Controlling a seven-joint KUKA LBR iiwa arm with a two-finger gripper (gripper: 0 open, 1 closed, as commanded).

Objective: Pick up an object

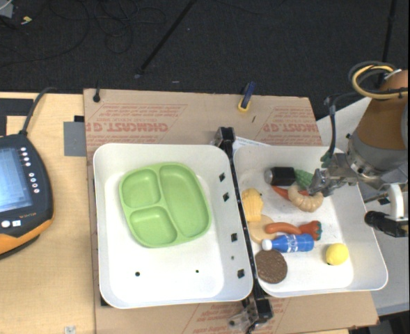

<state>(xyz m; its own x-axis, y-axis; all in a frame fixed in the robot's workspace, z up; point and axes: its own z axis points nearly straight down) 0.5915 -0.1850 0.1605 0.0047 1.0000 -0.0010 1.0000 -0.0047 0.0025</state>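
While my claw (321,184) hovers over the tan curved plastic croissant (306,200) at 1 o'clock in the right white bin (372,273), its grip unreadable, crowding neighbours could spoil the pinch.

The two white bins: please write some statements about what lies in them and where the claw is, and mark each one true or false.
1. The green divided plate lies in the left bin. True.
2. The yellow ball lies in the left bin. False: it is in the right bin, near the front right corner.
3. The claw is over the right bin, close to the beige curved toy. True.
4. The blue bottle stands upright. False: it lies on its side.
5. The brown round disc sits on the green plate. False: it lies in the right bin, near the front left corner.
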